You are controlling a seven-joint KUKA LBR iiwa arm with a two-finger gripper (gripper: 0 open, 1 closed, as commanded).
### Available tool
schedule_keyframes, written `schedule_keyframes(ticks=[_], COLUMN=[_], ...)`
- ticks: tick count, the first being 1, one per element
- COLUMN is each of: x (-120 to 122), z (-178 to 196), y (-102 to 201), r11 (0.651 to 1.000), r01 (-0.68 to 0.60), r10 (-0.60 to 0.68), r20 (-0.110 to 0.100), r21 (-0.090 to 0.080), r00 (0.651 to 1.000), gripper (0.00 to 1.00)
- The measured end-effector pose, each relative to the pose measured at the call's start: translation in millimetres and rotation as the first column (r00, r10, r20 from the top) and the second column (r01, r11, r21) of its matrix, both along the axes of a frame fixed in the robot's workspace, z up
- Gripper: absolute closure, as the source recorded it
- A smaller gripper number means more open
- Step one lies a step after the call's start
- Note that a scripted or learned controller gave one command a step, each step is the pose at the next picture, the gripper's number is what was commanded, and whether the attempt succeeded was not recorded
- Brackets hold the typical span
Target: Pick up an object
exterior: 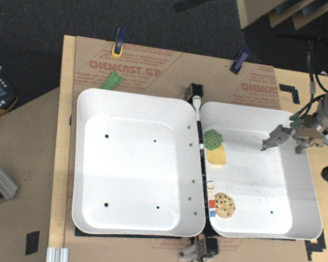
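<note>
Sponge point(215, 148), cookie point(224, 205) beside divider

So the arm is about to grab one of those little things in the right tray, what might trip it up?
The green ball sits touching the yellow block, so closing on one may knock or drag the other. All the items, the cookie included, lie close to the right bin's left wall, which may crowd the gripper. The gripper is over the bin's far right part, apart from every item, so a small aiming error could mean closing on nothing.
</note>
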State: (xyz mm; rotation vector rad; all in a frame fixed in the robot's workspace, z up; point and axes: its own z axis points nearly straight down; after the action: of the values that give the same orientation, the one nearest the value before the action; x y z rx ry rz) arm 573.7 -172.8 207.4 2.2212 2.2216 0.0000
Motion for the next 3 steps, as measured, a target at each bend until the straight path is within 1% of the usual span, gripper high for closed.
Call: schedule_keyframes(ticks=[1, 2, 3], x=[1, -34, -22], z=[11, 29, 116], y=[0, -42, 17], r11=[1.0, 1.0, 1.0], r01=[-0.001, 0.004, -0.007], r10=[0.001, -0.004, 0.007], r20=[0.004, 0.0, 0.012], r21=[-0.001, -0.001, -0.002], r00=[1.0, 1.0, 1.0], gripper=[1.0, 1.0, 1.0])
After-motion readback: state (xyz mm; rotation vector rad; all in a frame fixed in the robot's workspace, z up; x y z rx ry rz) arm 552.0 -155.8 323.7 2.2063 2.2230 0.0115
